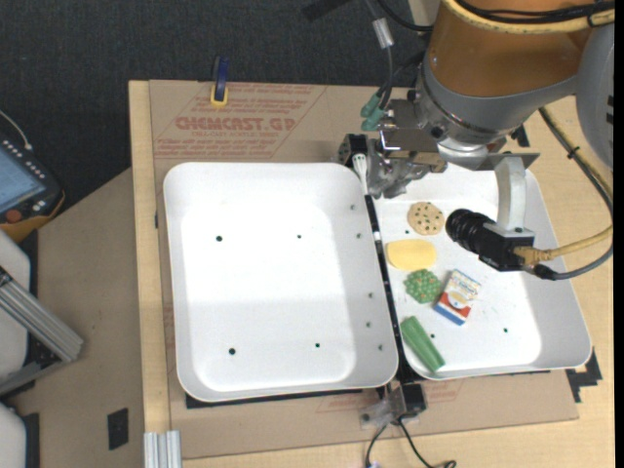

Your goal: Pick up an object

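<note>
Table (156,144) under a cardboard sheet, two shallow white bins side by side. Left bin (263,271) sits well off to the pincer's left. Right bin (546,330) lies beneath and in front of the pincer and holds all the items. Arm (507,47), grey with its orange band, looms over the right bin's far corner, hiding much of it. Pincer (395,175) hangs low at the far-left corner of the right bin, close to the wall between the bins; cannot tell if it is released or clenched, and nothing shows in it. Candidates, by size: green cucumber-like piece (423,344) well in front of the pincer at the near rim; yellow oval piece (411,253) near, in front; small red-white-blue box (458,295) in front and to the right; knobbly green ball (422,286) just beyond the yellow piece; chocolate-chip cookie (425,218), the nearest, just front-right. Risks, as judgement: pincer is so near the dividing wall that a descent could clip the rim; cookie and yellow piece lie flat, so a grip may slide off; items are clustered, so a closing grip may nudge neighbours.
</note>
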